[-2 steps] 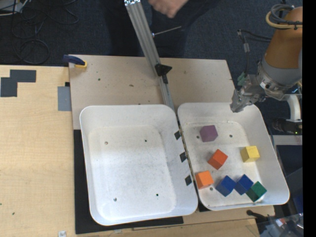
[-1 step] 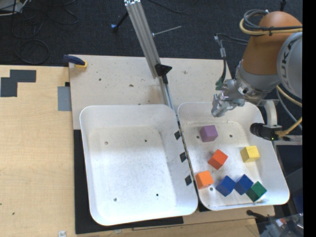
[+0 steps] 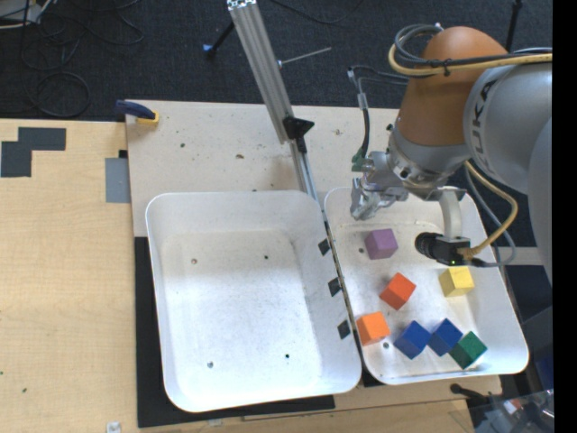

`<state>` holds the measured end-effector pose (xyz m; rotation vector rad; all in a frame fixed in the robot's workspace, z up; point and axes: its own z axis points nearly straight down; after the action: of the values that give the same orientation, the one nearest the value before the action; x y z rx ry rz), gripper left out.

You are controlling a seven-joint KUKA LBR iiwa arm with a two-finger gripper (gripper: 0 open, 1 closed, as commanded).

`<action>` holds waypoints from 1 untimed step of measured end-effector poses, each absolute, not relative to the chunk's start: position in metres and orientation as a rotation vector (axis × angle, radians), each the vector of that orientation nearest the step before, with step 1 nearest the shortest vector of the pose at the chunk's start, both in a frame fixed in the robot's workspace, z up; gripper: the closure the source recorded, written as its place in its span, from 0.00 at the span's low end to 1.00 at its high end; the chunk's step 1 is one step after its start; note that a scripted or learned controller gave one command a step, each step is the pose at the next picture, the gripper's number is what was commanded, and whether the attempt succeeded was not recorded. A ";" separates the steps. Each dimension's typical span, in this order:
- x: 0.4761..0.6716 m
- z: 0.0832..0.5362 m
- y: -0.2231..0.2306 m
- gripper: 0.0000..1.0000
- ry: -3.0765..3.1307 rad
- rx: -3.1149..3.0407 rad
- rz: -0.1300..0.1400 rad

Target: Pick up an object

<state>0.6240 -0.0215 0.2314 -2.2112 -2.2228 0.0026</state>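
Note:
My gripper (image 3: 363,207) hangs over the far left part of the right bin (image 3: 505,350), with nothing seen between its fingers. A purple cube (image 3: 381,243) lies just in front of it and a little to its right. Further forward lie a red-orange cube (image 3: 397,290), an orange cube (image 3: 372,328), two blue cubes (image 3: 413,339) (image 3: 444,336) and a green cube (image 3: 469,348). A yellow cube (image 3: 457,280) rests toward the bin's right side.
The left bin (image 3: 180,233) sits beside the right one, with a divider edge (image 3: 332,278) between them. A slanted metal rail (image 3: 270,79) rises behind the bins. A blue and yellow clamp (image 3: 137,112) lies at the bench's far left corner.

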 end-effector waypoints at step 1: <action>0.627 0.231 0.037 1.00 -2.224 -2.214 0.000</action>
<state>0.6266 0.0371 0.2305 -2.2142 -2.2237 0.0003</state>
